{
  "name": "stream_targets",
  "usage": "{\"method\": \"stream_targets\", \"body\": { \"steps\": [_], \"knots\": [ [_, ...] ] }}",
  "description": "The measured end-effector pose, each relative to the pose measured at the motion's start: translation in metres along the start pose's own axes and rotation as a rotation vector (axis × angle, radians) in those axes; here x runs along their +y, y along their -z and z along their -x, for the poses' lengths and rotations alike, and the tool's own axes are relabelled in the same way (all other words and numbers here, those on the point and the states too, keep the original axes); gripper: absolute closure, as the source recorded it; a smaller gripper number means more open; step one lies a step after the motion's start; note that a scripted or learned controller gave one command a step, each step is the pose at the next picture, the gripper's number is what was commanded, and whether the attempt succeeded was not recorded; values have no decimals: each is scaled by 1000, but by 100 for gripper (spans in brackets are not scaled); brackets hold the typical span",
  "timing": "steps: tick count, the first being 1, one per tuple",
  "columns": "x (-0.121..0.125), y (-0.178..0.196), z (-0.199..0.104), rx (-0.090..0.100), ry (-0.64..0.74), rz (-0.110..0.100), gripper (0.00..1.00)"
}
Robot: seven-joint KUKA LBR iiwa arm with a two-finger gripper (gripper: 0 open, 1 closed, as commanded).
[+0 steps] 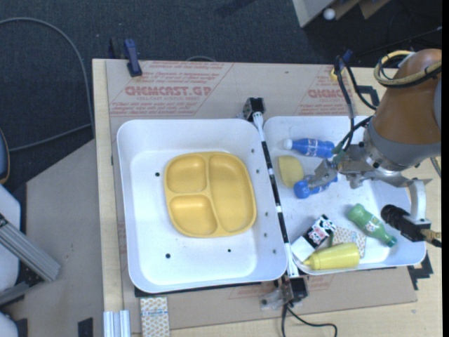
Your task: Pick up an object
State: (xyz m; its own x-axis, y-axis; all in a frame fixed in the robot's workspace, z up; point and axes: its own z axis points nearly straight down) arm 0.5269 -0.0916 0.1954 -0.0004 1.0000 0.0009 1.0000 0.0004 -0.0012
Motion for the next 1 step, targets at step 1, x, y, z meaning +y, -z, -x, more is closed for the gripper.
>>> {"method": "stream_targets", "body": {
  "steps": [1],
  "knots": [
    [7, -111, 65, -2, -1, 2, 0]
  ]
}}
